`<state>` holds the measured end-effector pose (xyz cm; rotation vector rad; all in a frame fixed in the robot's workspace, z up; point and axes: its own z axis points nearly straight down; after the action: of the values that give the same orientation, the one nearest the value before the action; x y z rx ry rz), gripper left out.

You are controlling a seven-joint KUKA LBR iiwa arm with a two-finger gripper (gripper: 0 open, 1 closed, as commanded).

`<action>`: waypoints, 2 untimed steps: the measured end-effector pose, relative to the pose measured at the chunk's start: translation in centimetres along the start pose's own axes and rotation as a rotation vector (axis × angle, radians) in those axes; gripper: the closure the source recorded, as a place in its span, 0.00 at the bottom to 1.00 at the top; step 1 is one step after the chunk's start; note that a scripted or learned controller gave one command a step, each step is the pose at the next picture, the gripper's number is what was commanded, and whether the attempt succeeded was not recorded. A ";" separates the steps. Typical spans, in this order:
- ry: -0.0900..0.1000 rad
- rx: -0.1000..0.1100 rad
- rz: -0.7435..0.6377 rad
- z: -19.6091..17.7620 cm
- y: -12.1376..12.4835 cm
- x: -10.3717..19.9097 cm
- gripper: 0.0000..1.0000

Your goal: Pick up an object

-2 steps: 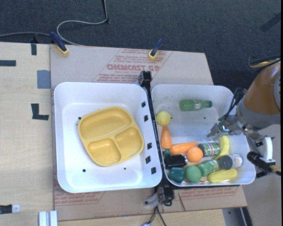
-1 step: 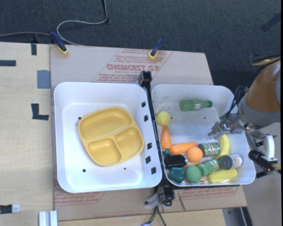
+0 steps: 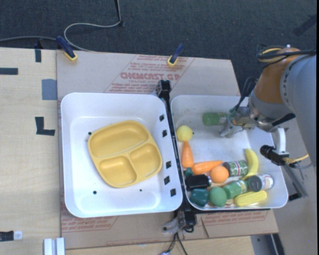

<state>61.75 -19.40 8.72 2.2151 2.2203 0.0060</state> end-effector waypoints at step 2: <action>0.008 0.046 0.001 -1.1 4.3 7.9 1.00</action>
<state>66.02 -11.47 9.80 2.2434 2.2457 -0.0360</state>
